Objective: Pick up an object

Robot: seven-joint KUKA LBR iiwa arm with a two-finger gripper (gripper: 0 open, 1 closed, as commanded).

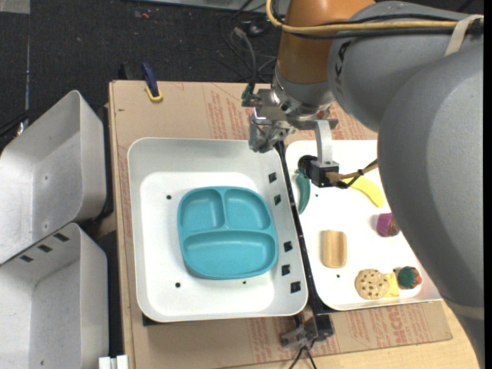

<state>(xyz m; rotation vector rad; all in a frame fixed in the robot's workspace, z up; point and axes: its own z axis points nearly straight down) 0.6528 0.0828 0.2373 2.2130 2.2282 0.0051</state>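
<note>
Grey arm (430, 129) hides right bin's (338, 298) far corner; banana (369, 191) half-covered.

Smooth teal plastic divided plate (227, 232) with a soft sheen; matt white plastic bins (154, 206) (hard-looking); the surface (192, 102) looks like brown printed cardboard; glossy orange band (323, 21).

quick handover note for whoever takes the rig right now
Gripper: above the far edge of the left bin, nothing seen between its fingers; open or shut unclear.
Left bin: teal plate.
Right bin: banana, tan block, cookie, purple piece, strawberry.
Done: nothing picked.
Left: choose an object, descend, grasp, lift.
</note>
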